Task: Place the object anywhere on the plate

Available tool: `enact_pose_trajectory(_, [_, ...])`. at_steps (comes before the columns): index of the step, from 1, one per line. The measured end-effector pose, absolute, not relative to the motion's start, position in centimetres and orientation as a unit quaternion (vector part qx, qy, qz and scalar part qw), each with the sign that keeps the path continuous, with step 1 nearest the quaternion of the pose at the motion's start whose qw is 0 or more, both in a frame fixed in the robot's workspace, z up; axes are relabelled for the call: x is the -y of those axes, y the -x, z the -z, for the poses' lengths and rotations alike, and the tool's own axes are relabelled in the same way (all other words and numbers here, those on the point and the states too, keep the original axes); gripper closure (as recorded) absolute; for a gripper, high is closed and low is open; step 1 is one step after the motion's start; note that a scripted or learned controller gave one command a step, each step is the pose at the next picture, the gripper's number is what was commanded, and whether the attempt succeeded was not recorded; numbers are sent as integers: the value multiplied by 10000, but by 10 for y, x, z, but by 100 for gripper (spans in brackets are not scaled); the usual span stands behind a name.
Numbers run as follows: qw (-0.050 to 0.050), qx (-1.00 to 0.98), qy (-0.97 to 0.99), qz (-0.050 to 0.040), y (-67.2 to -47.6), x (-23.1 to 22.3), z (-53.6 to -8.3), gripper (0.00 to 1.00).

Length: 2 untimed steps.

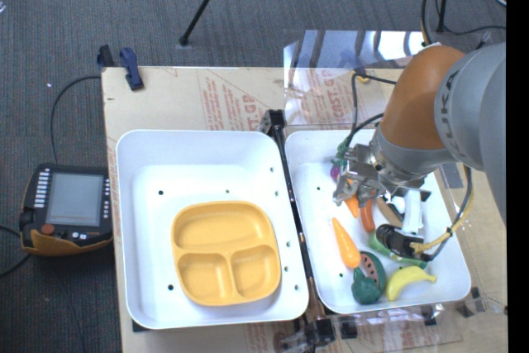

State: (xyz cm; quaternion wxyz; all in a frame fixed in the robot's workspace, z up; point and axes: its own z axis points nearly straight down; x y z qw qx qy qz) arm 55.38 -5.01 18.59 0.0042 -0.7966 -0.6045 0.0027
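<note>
The metal claw [357, 193] hangs over the right white bin's [318, 260] top edge; I cannot tell its state. Grab 1 orange plastic carrot [345, 243] firmly before lifting.

Grey arm reaching from right, end effector [360, 196] lowered, apparently pointing downward

Left bin [132, 178]: plate [225, 250] at lower centre. Right bin [318, 178]: carrot [345, 243] at centre, watermelon slice [371, 269] and banana [408, 282] at lower right. Gripper [360, 196] above the carrot, possibly over another item.
</note>
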Motion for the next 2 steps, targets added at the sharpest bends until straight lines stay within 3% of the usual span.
enact_pose_trajectory(1, [44, 5240, 8517, -36, -518, -41, -241, 100])
enact_pose_trajectory(2, [40, 5239, 8517, -48, -517, -40, -240, 0])
